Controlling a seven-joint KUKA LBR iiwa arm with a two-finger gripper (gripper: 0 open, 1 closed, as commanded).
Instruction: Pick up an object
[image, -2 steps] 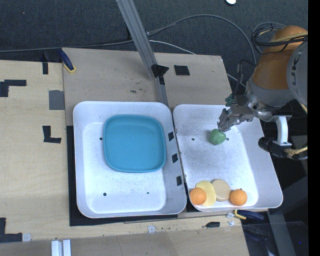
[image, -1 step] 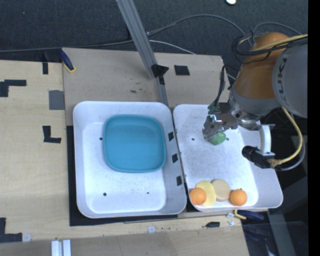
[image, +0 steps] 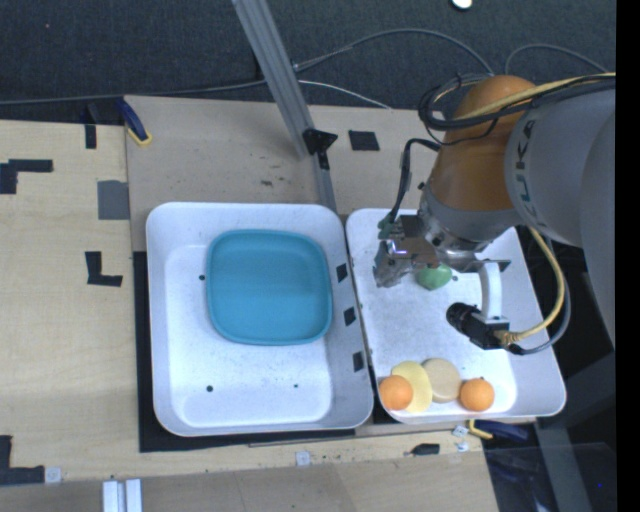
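Observation:
My gripper (image: 392, 262) hangs over the upper left part of the right bin (image: 530, 385), below the orange band of the arm. A small green object (image: 436, 277) lies just to its right, partly covered by the wrist. Along the bin's front edge sit an orange ball (image: 396, 392), a pale yellow round piece (image: 418, 385), a beige round piece (image: 441, 375) and a second orange ball (image: 477, 394). Nothing is visible between the fingers.
The left bin (image: 170, 300) holds a blue square plate (image: 269, 286). A black cable connector (image: 472, 324) hangs from the wrist over the right bin. A grey metal post (image: 290, 90) slants up behind the bins.

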